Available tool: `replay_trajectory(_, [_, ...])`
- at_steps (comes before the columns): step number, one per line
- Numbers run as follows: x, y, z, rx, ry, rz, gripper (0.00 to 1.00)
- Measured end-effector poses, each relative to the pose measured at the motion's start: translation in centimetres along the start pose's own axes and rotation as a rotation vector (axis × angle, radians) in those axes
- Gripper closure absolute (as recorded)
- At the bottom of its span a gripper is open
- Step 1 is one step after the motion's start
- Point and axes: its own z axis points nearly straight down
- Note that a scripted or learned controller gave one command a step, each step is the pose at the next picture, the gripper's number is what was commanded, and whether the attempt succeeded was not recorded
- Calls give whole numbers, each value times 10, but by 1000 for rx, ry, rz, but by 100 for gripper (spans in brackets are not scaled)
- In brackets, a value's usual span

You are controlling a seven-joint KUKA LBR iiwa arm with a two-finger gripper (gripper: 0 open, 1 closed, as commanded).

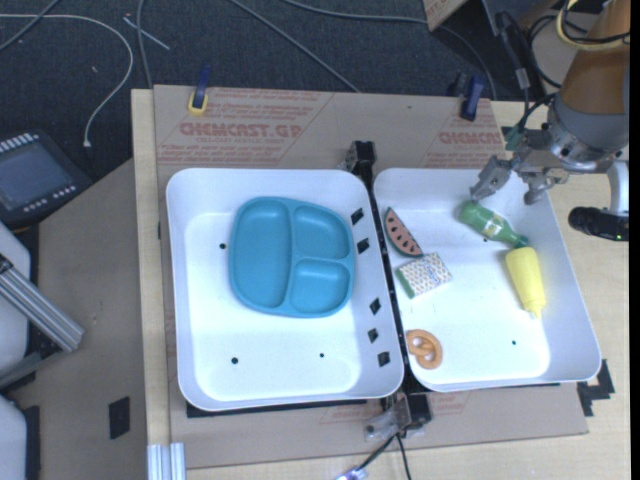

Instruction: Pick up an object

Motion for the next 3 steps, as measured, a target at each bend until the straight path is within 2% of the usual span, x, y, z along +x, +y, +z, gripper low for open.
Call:
replay_trajectory(1, [0,3,-9,-15,-3,-3,0])
replay_trajectory(2, [-4,12,48,-10,-2,-4,0])
replay_trajectory(3, [-2,11,87,-17,-4,-4,0])
